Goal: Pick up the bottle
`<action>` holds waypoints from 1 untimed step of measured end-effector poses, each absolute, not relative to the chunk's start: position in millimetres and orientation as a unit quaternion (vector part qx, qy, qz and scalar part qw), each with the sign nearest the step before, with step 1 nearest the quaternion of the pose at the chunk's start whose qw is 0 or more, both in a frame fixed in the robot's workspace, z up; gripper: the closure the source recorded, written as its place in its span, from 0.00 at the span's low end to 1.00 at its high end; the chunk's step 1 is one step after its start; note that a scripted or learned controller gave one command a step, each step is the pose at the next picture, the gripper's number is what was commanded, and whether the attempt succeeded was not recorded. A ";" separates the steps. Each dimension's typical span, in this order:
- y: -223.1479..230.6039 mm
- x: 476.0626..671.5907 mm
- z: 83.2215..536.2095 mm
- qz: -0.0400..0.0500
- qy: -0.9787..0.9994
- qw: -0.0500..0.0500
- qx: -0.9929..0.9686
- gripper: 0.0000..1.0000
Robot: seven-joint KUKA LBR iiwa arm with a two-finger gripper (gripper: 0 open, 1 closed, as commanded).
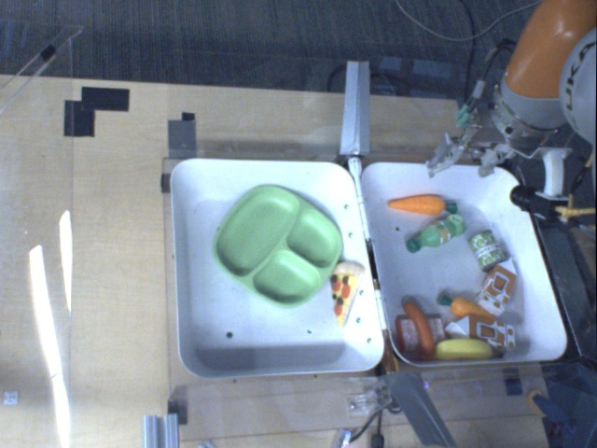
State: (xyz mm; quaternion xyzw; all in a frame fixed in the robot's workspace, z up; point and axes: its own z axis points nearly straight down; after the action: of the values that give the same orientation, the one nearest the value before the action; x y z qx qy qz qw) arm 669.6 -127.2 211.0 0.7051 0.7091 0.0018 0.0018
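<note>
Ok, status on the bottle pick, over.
Tool above right bin's far edge, nothing held. Green bottle lying in right bin, untouched. Carrot close beside it.

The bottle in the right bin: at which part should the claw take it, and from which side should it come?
Probably at the middle of the body, coming from above. The bottle lies on its side, slanted, cap toward the lower left. Fingers should close across its narrow width. The carrot lies just above it and the can to its right, so a centred grip looks safest. The claw is above the bin's far edge.
</note>
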 end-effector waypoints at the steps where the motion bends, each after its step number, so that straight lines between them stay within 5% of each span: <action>1: -152.6 643.7 87.7 0.003 0.744 0.004 0.669 0.00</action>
State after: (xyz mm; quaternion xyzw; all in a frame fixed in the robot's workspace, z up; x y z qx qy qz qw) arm 643.7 -152.6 87.7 0.6687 0.7435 0.0027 0.0035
